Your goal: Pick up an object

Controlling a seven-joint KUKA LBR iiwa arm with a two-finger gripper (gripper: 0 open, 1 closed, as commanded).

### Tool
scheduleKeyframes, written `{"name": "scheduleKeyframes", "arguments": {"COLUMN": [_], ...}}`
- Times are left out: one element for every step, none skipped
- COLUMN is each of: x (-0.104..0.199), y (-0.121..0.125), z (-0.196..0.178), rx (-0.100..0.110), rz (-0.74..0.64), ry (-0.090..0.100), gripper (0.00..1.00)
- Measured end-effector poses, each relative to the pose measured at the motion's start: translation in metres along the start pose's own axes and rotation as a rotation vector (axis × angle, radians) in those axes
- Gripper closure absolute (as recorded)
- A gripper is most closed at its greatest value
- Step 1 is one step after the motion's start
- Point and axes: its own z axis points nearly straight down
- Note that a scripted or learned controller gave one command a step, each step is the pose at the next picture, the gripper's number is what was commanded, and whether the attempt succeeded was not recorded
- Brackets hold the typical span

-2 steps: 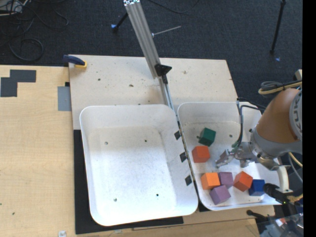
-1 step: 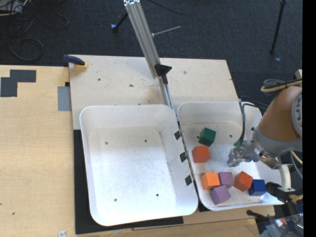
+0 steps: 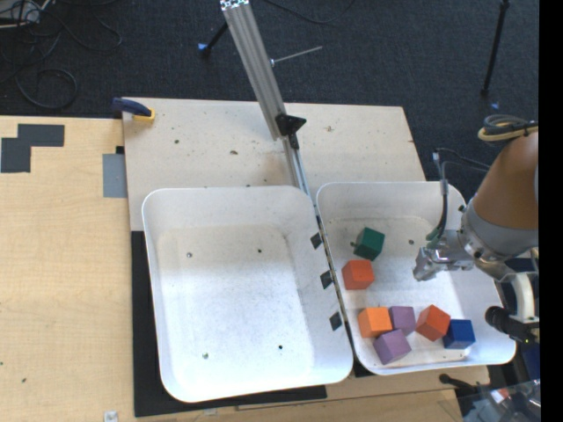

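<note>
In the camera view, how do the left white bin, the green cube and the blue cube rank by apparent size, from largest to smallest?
1. left white bin, by far the largest.
2. green cube.
3. blue cube.
The two cubes look nearly alike; the blue one is partly hidden behind the orange-red cube, so their order is unsure.

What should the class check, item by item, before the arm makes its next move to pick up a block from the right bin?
1. Blocks lie in the right bin: ok.
2. Hand is over the right bin: ok.
3. Hand carries nothing yet: cannot tell, too small to judge.
4. Green block stands apart from its neighbours: ok.
5. Orange block has room for a grasp: not ok, it touches a purple block.
6. Blue block is away from the wall: not ok, it sits by the rim.
</note>
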Motion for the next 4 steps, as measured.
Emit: {"name": "scheduleKeyframes", "arguments": {"x": [-0.007, -0.008, 0.043, 0.093], "y": [0.007, 0.007, 0.006, 0.011], "z": [-0.046, -0.087, -0.074, -0.065], "rx": [0.000, 0.000, 0.006, 0.006], "rz": [0.001, 0.000, -0.002, -0.002], "ry": [-0.001, -0.001, 0.003, 0.003], "gripper": [1.00, 1.00, 1.00, 1.00]}}
